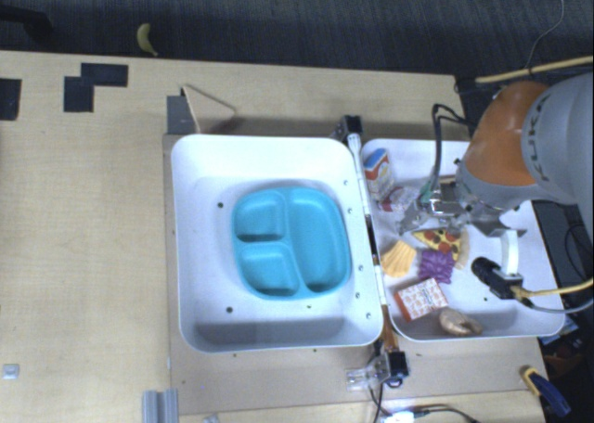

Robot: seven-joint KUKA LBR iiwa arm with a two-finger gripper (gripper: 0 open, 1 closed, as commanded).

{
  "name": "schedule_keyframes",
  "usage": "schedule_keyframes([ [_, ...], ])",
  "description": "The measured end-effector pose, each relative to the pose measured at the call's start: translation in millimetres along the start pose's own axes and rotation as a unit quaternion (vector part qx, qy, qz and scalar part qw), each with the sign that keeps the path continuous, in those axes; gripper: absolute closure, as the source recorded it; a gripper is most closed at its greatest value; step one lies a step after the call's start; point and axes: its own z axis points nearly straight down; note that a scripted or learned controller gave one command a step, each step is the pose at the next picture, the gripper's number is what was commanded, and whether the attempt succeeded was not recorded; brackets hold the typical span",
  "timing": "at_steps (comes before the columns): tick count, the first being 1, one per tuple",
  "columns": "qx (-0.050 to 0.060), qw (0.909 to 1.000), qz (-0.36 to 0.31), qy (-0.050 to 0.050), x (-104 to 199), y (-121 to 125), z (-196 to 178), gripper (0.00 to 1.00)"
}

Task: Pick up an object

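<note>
My gripper (pixel 425 218) hangs low over the middle of the right bin (pixel 529 319), reaching in from the right. Just below it lie a yellow and red toy (pixel 440 239) and a purple bunch of grapes (pixel 436 266). A yellow cheese wedge (pixel 398 259) sits to the lower left of the gripper. A small red and white box (pixel 422 299) and a brown lump (pixel 458 323) rest near the bin's front edge. A white cup with a blue and red label (pixel 375 165) lies at the back left of the bin. Nothing is visibly held.
The left bin (pixel 200 319) holds a blue divided plate (pixel 290 240). A black clip (pixel 351 126) sits at the back where the two bins meet. The arm's grey body and orange band (pixel 506 138) cover the right bin's back right part.
</note>
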Motion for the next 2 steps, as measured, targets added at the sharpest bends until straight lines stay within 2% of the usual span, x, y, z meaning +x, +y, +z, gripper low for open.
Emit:
schedule_keyframes([
  [1,-0.005,1.0000,-0.001,-0.001,0.8,3.1,-12.0,1.00],
  [2,-0.005,1.0000,-0.001,-0.001,0.8,3.0,-11.9,0.00],
])
